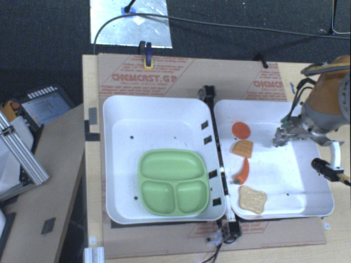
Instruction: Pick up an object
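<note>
1. Here, four small food items are seen laid out in the right bin (312, 199), any of which could be the thing to pick; a round red-orange slice (241, 130) lies farthest up, and just below it, very near, an orange-tan cracker-like square (243, 148) is placed.
2. Below the square, a curved red-orange piece (243, 172), shaped like a chilli or carrot, is set near the bin's left wall; lower down, near the front edge, a pale slice of toast (252, 200) is found, close beside the curved piece's lower end.
3. The gripper (281, 137) is seen over the right bin's upper middle, well right of the red slice and apart from all four items; nothing is seen held by it; how far its claw stands open cannot be told at this size.
4. The arm (329, 100) is seen reaching in from the right, its orange band above the grey wrist.
5. In the left bin (123, 147), a green three-compartment plate (173, 181) is set toward the front; both bins are borne on a cardboard sheet (181, 75) over the bench.
</note>
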{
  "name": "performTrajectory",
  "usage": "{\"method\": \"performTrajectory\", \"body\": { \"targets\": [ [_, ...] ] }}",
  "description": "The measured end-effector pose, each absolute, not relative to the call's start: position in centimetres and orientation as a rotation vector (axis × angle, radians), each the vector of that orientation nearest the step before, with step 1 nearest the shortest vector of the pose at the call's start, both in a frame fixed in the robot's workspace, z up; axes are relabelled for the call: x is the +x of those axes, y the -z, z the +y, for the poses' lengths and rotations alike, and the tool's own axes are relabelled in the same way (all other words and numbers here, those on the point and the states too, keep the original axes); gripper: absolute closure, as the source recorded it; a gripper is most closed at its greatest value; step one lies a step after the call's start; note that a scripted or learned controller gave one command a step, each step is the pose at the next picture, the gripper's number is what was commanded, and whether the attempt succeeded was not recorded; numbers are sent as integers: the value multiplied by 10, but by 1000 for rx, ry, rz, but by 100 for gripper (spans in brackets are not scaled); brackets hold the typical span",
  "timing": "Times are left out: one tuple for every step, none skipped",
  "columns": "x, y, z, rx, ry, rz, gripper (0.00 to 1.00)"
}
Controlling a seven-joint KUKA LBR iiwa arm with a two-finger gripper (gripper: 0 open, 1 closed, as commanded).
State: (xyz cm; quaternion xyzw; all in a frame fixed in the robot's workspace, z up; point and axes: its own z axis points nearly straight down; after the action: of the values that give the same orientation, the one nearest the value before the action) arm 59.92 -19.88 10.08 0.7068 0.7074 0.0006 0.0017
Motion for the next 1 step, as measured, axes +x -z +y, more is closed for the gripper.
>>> {"method": "performTrajectory", "body": {
  "targets": [
    [599,-165,-202,2215,-5,2218,100]
  ]
}}
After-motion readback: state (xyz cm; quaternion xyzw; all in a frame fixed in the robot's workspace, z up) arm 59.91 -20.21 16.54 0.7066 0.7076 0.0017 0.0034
